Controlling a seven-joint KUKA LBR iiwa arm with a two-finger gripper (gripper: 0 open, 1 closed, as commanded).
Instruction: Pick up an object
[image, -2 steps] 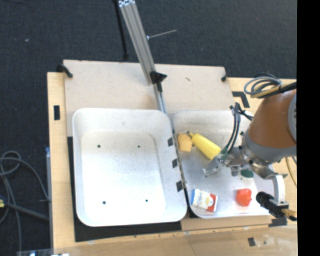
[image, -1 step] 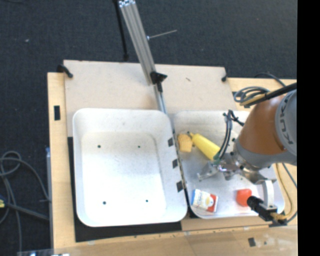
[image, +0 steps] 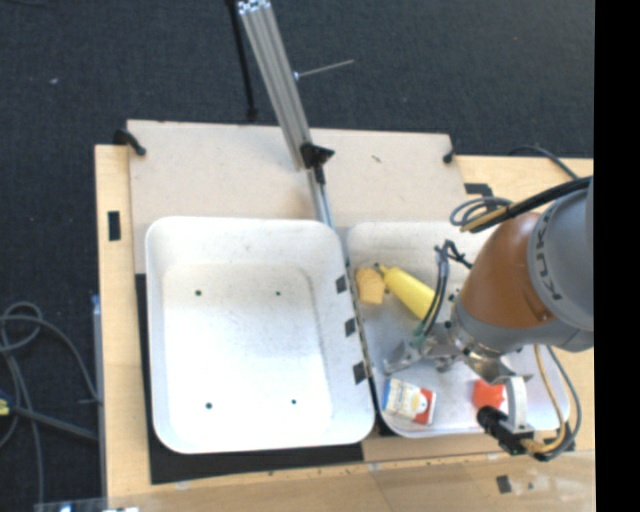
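The gripper (image: 415, 350) hangs low in the right bin (image: 400, 236), finger state impossible to tell. A banana (image: 407, 287) lies above it, a small carton (image: 409, 401) below.

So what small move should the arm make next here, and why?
Probably a short descent straight down: the gripper hovers low in the right bin, between the yellow object and the red-and-white carton, with nothing seen in its grasp.

Yellow banana (image: 408, 288), tan block (image: 371, 286), red-white carton (image: 409, 401).
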